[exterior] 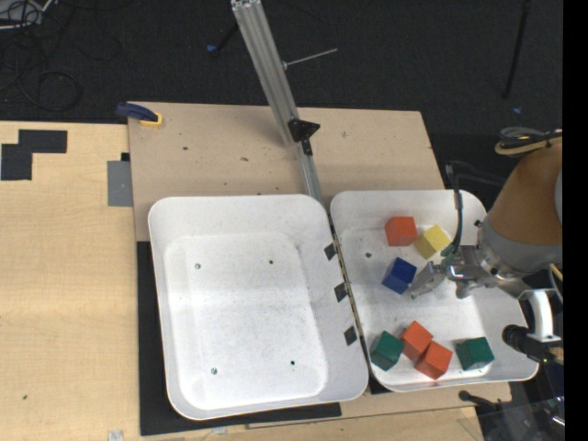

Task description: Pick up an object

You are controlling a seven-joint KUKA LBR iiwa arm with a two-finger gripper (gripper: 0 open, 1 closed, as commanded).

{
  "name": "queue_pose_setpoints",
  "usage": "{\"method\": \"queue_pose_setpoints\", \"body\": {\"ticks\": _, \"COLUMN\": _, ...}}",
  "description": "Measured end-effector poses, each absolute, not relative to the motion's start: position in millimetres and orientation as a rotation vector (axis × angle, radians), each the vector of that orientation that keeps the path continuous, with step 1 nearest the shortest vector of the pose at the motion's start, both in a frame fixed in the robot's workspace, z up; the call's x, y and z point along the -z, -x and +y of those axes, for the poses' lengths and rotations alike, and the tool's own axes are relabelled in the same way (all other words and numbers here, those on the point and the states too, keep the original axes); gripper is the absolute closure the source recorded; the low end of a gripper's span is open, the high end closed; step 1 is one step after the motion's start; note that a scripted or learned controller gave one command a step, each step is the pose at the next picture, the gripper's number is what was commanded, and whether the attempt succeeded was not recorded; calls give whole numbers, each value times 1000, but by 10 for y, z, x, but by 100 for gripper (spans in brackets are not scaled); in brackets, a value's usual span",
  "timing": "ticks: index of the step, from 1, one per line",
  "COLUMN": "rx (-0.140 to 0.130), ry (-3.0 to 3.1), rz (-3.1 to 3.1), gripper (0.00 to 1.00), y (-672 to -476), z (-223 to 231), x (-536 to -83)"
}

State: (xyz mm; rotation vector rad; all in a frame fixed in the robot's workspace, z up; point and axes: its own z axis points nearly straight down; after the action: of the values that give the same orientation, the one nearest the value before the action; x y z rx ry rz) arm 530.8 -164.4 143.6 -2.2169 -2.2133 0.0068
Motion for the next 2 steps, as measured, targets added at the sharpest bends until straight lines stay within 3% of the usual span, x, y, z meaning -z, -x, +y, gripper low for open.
{"method": "queue_pose_setpoints", "body": {"ticks": 1, "rx": -1, "ry": 2223, "rz": -2216, "gripper": 0, "y": -5307, "z": -1638, "x": -920}}
{"method": "queue_pose_setpoints", "body": {"ticks": 2, "rx": -3, "ry": 2230, "rz": -2206, "gripper": 100, "y": -5299, "z": -1651, "x": -1027}}
